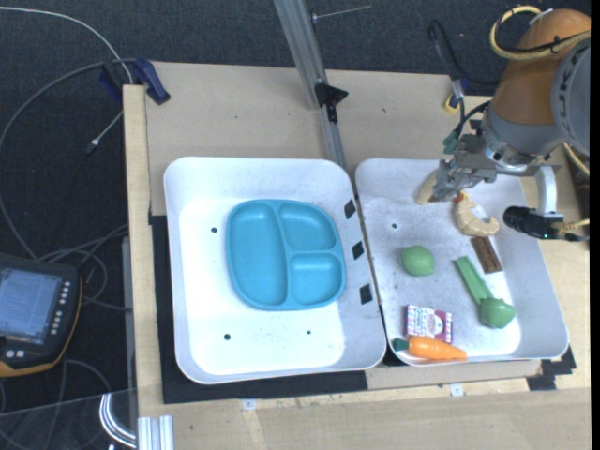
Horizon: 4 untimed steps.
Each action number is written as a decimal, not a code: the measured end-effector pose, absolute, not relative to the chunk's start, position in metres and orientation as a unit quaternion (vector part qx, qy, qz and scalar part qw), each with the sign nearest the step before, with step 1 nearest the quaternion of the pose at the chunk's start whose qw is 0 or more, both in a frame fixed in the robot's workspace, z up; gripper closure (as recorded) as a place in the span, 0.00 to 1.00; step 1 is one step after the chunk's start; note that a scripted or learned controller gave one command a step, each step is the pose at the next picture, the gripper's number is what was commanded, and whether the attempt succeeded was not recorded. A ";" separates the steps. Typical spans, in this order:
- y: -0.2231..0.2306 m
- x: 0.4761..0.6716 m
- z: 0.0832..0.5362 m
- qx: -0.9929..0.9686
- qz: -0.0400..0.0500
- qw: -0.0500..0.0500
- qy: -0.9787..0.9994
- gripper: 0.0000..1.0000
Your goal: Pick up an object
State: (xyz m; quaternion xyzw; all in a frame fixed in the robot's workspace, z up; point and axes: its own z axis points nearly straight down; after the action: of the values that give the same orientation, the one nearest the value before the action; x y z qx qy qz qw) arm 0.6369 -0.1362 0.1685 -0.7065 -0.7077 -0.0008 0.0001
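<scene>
A blue plate [284,254] with three parts was seen lying in the left bin [187,279]. In the right bin [539,298], a green ball [418,260] was seen near the middle, with a pink box [428,322] and a carrot [436,349] at the near edge. A green scoop [486,294], a brown bar [486,253] and a tan piece [474,219] were placed further right. The gripper [457,180] was held low over the far end; whether it was shut could not be told.

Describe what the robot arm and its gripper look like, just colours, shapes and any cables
The arm is bulky and rounded, with an orange section above a grey wrist housing. A thin yellowish cable loops over the orange part, and dark cables run along the wrist. The gripper is a small metallic grey assembly with dark fittings. No markings are legible.
</scene>
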 end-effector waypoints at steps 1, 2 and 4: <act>-0.133 0.643 0.214 -0.707 -0.002 -0.002 -0.708 1.00; -0.138 0.642 0.259 -0.707 -0.002 -0.003 -0.708 1.00; -0.086 0.653 0.294 -0.706 0.000 0.000 -0.708 1.00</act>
State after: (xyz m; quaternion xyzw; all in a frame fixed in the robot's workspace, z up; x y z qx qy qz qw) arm 0.6526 -0.0864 0.2938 -0.7058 -0.7084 -0.0001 0.0001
